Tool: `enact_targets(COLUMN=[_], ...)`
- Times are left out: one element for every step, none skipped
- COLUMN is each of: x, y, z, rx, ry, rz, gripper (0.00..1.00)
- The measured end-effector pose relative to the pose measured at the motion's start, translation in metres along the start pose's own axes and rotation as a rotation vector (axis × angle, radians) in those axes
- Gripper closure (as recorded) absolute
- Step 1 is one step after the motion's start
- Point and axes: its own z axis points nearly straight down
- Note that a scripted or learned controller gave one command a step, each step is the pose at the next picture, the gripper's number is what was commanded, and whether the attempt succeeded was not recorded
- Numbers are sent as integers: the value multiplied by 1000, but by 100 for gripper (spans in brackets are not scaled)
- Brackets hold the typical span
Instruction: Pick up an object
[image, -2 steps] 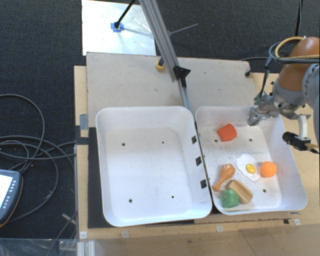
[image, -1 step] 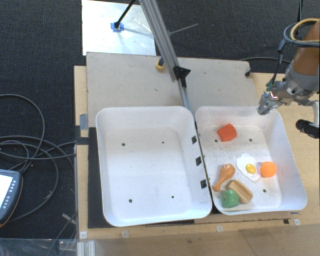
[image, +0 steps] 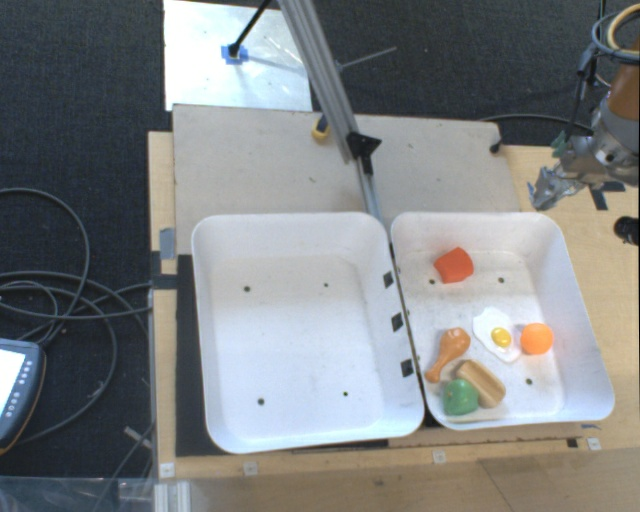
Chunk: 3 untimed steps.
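Gripper (image: 553, 187) hangs just outside the far right corner of the right-hand shallow white plastic bin (image: 578, 300); cannot tell its state at this size.

Landmark: that bin. Red block (image: 454, 265) alone near its far wall, the easiest target. Toward its near wall, crowded: fried-egg toy (image: 497, 334) touching orange ball (image: 537, 339), tan drumstick (image: 447, 354), brown bread-roll toy (image: 482, 383) against green round toy (image: 460, 397).

Risks: descent into the cluster nudges neighbours; ball likely rolls off; flat egg offers little grip.

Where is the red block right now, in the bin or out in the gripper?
In the bin. The red block lies on the right bin's floor near its far wall, well apart from the gripper, which is outside the rim.
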Motion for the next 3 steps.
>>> enact_targets(x=[55,110,158], y=[0,-17,-27], z=[-7,-13,-18], rx=[6,8,8], ry=[4,5,5], rz=[-4,-4,-4], gripper=[100,100,100])
